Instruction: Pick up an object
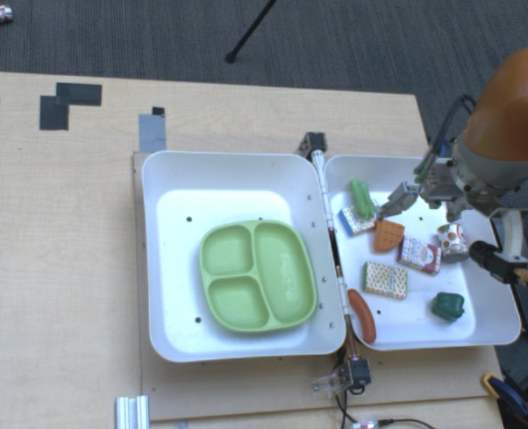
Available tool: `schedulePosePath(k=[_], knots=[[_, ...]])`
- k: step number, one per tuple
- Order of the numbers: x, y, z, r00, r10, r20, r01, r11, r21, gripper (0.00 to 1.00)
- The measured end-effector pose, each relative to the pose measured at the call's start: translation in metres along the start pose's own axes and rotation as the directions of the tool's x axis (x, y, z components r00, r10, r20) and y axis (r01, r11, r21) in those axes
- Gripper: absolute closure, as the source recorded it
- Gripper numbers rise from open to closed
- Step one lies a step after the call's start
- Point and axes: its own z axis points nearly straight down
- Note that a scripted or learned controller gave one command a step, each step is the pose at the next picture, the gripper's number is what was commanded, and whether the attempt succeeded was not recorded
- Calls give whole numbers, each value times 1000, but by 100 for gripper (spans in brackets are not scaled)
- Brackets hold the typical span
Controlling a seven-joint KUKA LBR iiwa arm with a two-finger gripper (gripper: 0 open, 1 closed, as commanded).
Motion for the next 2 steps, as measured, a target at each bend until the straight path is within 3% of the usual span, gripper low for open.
schedulePosePath(k=[1,2], knots=[[-11,-78,114,1000,2,0,-2,1000,-2,0],[-10,-77,104,1000,2,0,-2,1000,-4,100]])
